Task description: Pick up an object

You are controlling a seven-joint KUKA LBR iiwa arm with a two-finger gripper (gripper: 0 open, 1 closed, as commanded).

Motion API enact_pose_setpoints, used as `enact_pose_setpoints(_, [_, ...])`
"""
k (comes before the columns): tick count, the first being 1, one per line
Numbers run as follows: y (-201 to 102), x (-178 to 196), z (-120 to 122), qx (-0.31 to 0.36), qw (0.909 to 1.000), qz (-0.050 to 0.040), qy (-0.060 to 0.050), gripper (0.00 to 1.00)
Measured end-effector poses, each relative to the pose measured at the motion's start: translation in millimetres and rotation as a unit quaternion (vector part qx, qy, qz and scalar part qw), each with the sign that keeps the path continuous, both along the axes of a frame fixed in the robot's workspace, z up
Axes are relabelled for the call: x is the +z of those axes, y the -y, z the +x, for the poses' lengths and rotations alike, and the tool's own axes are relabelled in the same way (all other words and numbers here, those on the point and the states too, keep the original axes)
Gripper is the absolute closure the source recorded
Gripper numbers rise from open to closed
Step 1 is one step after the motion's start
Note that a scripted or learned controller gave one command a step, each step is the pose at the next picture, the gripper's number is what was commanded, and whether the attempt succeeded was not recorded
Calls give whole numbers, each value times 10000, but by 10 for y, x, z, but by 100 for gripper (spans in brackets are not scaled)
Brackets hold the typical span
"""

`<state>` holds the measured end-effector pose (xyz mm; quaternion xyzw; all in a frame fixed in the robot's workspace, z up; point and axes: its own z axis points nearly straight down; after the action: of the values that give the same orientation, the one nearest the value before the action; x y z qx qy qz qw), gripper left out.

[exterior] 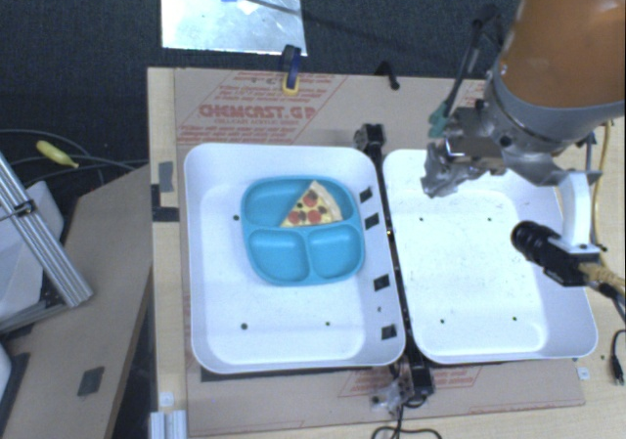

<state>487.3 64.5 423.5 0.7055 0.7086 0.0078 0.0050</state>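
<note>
The left bin (215,329) held a blue divided plate (293,256), with a pizza slice (315,204) in its far compartment. Over the far left corner of the right bin (489,329) hung the gripper (442,178); how far it was open, or whether it held anything, could not be told.

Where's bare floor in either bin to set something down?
Widest: the floor of the right bin, from the gripper down to its near wall. The strip in the left bin between the blue plate and the near wall. Crowded: the left bin's middle, taken by the plate and its pizza slice, and the right bin's far-left corner under the gripper.
</note>
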Motion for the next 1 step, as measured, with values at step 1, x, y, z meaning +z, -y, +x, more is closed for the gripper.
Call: enact_pose_setpoints(1, [-304, 253, -5, 12, 10000, -12, -64, 100])
